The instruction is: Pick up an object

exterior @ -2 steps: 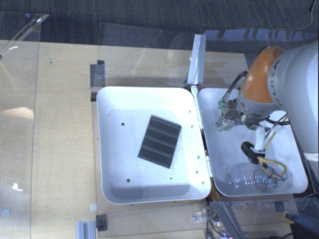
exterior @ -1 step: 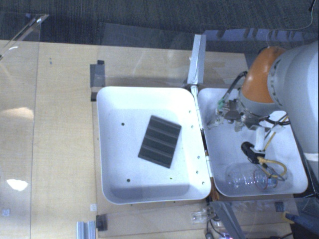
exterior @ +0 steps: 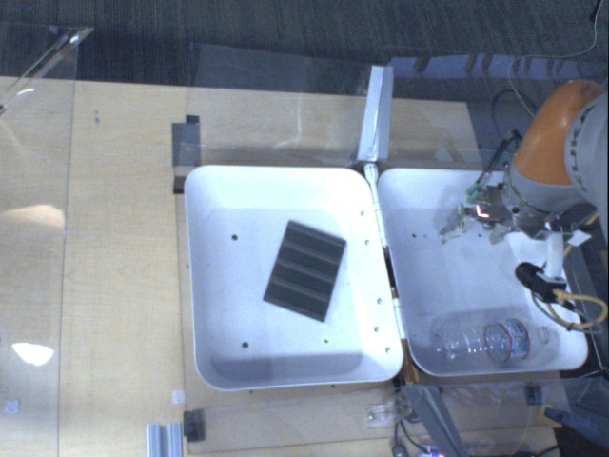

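- Camera view, bench: pale wood top seen from above at a slant, bearing two shallow white bins side by side, their inner rims touching.
- Left bin: rounded corners, small dark holes in the floor. Contents: one dark pad, rectangular, ribbed in parallel bands, lying flat near the middle of the floor and turned at an angle to the bin walls. It touches no wall.
- Right bin: contents: one clear bottle, lying on its side along the near wall, its long axis running left to right, with a bluish label patch toward its right end.
- Arm: grey with an orange band, entering from the right over the far right part of the right bin.
- Gripper: low over the far part of the right bin, pointing left, well apart from the bottle and from the pad. A small red and green light shows at its base. The tips are small and blurred; whether they are apart or together cannot be told, and nothing shows between them.
- Cables: dark loops with yellow, hanging beside the arm over the right bin's right edge.
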Robot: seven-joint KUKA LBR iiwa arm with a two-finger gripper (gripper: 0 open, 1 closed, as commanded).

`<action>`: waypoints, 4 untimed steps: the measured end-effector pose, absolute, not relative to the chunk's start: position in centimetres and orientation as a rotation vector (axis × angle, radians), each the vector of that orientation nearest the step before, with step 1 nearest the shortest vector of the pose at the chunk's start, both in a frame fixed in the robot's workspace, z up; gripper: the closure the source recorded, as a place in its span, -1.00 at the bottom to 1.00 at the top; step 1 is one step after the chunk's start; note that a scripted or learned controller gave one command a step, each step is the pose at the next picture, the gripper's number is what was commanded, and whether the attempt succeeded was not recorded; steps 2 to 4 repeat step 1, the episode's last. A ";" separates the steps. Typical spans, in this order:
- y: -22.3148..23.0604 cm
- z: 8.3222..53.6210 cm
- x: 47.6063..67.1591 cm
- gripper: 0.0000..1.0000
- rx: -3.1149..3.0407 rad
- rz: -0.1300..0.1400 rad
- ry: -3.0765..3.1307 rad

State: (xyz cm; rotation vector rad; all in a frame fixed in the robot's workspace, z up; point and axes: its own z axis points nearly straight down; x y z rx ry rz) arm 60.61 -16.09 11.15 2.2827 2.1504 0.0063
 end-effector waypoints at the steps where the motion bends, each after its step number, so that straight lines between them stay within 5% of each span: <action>1: -17.6 24.2 57.6 -1.00 2.348 0.007 2.077; 4: -17.6 24.2 57.6 -1.00 2.348 0.007 2.077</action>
